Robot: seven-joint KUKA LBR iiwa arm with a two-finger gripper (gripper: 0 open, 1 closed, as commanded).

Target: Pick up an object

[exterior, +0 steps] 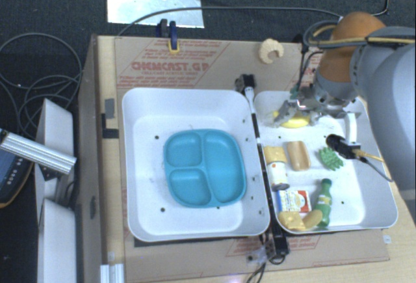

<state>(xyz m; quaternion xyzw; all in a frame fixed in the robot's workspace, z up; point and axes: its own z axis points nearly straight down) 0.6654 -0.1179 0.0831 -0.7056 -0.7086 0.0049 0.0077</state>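
Camera view: the arm's fingers (298, 110) hang low in the right bin (374, 207), spread around a yellow banana (294, 123) lying just beneath their tips. No lift has begun, so the pick seems yet to be made. Whether the tips touch the fruit cannot be told. A bread roll (299, 155) lies just beyond, nearer the camera.

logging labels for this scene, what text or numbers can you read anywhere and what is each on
"CHEMCAST GP", red print, on the brown board under the bins; the last letters are blurred, so the reading is uncertain.
Smaller red print around it on the same board: too small to read.
Label on the small red and white carton in the right bin: blurred, unreadable.
Label on the green bottle: too small to read.
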